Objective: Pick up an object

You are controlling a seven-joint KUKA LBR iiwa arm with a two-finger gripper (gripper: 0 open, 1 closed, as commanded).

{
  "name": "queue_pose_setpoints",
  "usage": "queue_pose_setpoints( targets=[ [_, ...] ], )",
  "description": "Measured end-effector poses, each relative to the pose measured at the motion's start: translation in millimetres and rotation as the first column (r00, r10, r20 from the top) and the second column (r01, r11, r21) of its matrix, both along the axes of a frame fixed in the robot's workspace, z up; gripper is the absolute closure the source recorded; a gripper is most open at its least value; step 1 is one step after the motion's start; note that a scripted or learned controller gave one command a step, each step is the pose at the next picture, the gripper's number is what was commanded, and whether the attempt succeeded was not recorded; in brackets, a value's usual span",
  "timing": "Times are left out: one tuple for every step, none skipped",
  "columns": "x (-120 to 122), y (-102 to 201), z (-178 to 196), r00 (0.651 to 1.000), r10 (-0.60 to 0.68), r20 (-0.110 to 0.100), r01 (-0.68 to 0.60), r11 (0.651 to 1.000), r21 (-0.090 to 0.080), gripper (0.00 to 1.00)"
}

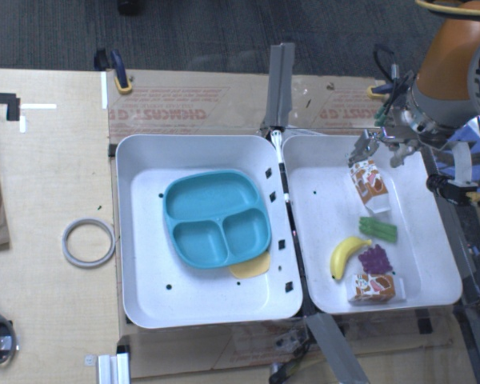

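My gripper (382,149) hangs over the far part of the right bin (320,214), its two fingers (363,146) spread apart and open. Just in front of it lies a white and orange snack packet (370,184), its far end close under the fingers; nothing sits between them. Nearer the front of the same bin lie a green piece (378,229), a yellow banana (346,256), a purple bunch of grapes (374,257) and a second orange and white packet (374,288).
The left bin (136,270) holds a blue divided plate (218,218) with a yellow piece (252,266) poking out under its front edge. A grey divider post (280,86) stands between the bins. A tape ring (89,242) lies on the bench at left.
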State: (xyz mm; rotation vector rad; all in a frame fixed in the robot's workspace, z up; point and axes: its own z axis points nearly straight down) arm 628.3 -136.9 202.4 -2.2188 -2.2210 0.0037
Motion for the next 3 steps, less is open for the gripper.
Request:
queue_pose_setpoints(
  targets=[
    [10.5,-7.2,-82.9,0.974,0.227,0.023,-0.226,0.974,-0.01,0.0],
    [-0.6,-23.6,-92.8,0.949,0.314,0.037,-0.314,0.949,-0.018,0.0],
    [29.6,-58.6,-108.0,0.944,0.33,0.007,-0.33,0.944,-0.003,0.0]
  ],
)
